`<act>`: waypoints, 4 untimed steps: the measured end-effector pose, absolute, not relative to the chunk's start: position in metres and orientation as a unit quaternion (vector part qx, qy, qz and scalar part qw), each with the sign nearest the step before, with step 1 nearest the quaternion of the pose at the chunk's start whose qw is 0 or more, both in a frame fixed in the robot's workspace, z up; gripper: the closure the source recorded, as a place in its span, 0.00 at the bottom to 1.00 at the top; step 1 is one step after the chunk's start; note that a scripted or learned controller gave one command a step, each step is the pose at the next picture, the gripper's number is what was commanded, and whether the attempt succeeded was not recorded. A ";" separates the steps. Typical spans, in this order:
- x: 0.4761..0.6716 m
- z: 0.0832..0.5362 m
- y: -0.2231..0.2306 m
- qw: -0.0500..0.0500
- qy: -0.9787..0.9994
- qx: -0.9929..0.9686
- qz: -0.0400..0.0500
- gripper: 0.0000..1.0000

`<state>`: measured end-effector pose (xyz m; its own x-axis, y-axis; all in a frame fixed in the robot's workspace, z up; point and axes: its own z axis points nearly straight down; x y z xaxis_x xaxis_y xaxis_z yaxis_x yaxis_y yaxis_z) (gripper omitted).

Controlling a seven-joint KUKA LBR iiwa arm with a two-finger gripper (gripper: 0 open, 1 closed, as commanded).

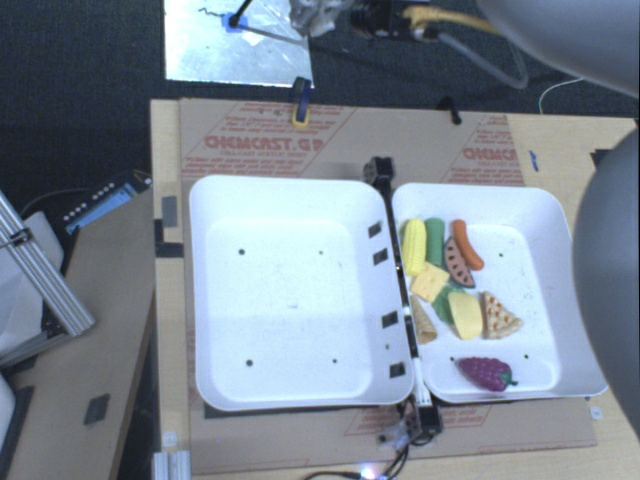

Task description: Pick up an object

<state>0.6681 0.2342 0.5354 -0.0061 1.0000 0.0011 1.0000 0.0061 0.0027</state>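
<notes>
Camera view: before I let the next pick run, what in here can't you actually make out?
- Gripper: at the top edge, blurred and cut off by the frame; finger state unreadable.
- Arm: a blurred grey mass that hides the right bin's far right rim.
- Toy food pile: pieces overlap, so the green piece under the yellow ones is mostly hidden.
- Ice-cream cone: sits against the divider; too small to tell if it touches the wall.

Dark carpet floor (80, 88) around a pale wooden bench (170, 148).
</notes>
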 end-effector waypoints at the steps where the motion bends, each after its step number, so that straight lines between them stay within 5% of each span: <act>1: 0.669 0.440 0.161 -0.001 0.705 0.709 -0.004 1.00; 2: 0.665 0.481 0.239 0.001 0.711 0.703 0.004 1.00; 4: 0.668 0.538 0.235 0.001 0.709 0.705 0.003 1.00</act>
<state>0.6679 0.2348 0.5380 -0.0058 1.0000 0.0029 1.0000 0.0058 0.0055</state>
